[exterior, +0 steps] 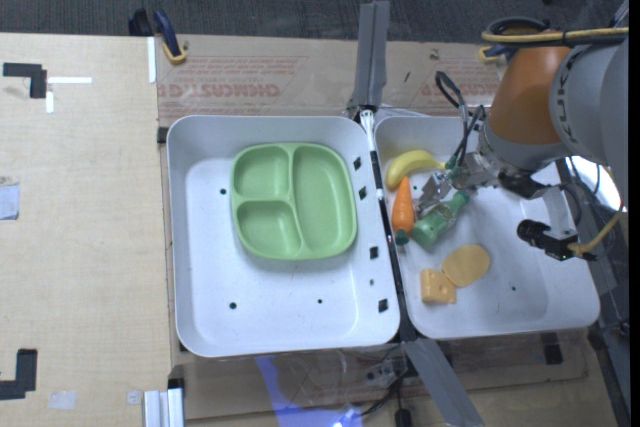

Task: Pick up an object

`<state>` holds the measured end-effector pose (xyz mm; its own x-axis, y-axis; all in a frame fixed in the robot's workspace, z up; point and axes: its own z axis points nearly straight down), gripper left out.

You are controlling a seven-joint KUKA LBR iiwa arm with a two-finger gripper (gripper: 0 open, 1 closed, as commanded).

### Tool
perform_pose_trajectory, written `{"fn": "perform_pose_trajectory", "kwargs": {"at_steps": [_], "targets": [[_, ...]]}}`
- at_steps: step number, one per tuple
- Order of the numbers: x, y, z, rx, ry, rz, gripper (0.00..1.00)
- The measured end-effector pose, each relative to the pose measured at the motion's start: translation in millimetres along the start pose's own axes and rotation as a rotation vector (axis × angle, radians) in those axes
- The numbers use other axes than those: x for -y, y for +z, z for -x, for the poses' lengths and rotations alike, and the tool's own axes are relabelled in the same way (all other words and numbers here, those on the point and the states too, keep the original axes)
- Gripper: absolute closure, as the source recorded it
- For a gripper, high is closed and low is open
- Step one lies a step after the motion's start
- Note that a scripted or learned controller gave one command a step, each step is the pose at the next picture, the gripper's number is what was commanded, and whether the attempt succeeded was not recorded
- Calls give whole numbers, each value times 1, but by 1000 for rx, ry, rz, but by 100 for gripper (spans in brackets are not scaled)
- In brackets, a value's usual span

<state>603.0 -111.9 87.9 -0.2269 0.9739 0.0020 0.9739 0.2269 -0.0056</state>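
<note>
- Camera view: the gripper [437, 194] is down in the right bin [520, 305], just above the green bottle [438, 225], likely the pick target; whether anything is pinched, I cannot tell.
- Carrot [402, 208] lies at the bottle's 9 o'clock against the bin wall, banana [412, 162] at 11, crowding the approach.
- Open floor lies toward 4 o'clock; cracker [466, 264] and cheese [436, 286] sit at 6.
- The left bin [200, 305] holds a green divided plate [294, 201].

Grey arm [600, 95], orange band, black cables
</note>
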Motion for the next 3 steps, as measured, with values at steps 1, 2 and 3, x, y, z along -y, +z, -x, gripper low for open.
{"fn": "perform_pose_trajectory", "kwargs": {"at_steps": [1,2,3], "targets": [[1,-5,2,-1,5,-4,100],[-20,1,13,1,500,-1,100],[17,1,53,1,1029,-4,100]]}}
